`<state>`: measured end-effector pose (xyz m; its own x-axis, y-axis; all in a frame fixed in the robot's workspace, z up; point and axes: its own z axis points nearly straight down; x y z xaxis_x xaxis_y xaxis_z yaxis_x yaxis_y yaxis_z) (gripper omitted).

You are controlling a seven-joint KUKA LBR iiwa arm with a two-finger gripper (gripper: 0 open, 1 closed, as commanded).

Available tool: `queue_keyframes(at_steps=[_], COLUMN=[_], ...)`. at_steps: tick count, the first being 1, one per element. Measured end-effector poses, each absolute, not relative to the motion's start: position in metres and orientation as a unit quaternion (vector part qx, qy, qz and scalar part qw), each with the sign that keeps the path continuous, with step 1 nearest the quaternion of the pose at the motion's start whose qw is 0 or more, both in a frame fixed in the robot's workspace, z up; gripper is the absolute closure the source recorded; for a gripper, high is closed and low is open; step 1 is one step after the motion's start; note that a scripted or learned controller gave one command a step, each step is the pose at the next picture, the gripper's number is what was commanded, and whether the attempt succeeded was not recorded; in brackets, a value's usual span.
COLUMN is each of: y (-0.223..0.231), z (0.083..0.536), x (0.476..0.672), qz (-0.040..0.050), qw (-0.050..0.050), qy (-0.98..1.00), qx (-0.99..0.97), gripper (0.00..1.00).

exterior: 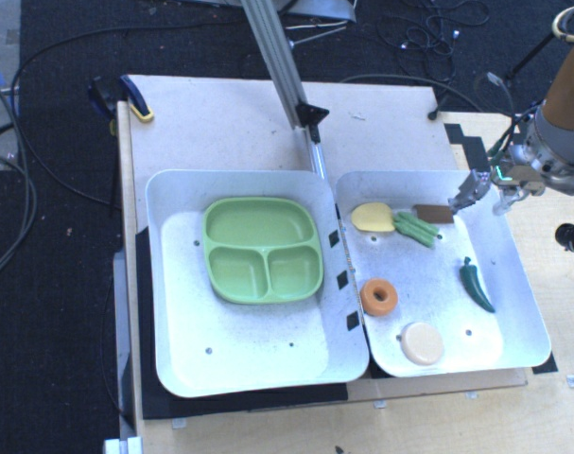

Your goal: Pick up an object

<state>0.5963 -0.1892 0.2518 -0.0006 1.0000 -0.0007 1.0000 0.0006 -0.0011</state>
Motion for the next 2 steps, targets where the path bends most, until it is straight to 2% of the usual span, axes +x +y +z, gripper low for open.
queue_keyframes(at_steps=[1, 2], y=[-0.189, -0.196], z=[0.253, 0.200], x=[0.597, 0.604], qz=[0.0002, 0.0015], qw=[-0.001, 0.001], qy=[-0.707, -0.707], qx=[-0.707, -0.707], gripper=[0.00, 0.00])
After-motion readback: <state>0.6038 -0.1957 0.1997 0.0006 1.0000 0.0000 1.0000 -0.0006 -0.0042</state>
